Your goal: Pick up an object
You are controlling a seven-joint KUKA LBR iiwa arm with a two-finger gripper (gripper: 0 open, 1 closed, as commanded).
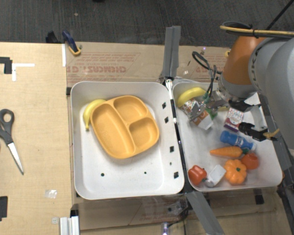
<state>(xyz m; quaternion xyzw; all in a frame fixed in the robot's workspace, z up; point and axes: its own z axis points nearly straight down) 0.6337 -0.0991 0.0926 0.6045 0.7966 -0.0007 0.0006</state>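
My gripper [207, 103] reaches down into the back of the right bin [269, 179], below the arm's orange band [241, 58]. It hangs just over a crumpled snack packet [201, 115], right beside a yellow banana [190, 94]. Also in this bin are a white and pink carton [234, 116], a blue bottle [237, 140], a carrot [226, 152], a small orange pumpkin [235, 172], a red tomato [251, 161], a red pepper [196, 174] and a small white object [216, 175].
The left bin [122, 182] holds a yellow divided plate [125, 126] and a second banana [90, 111] at its left edge. A grey bar [171, 53] rises behind the gap between the bins. Scissors [8, 138] lie on the bench at far left.
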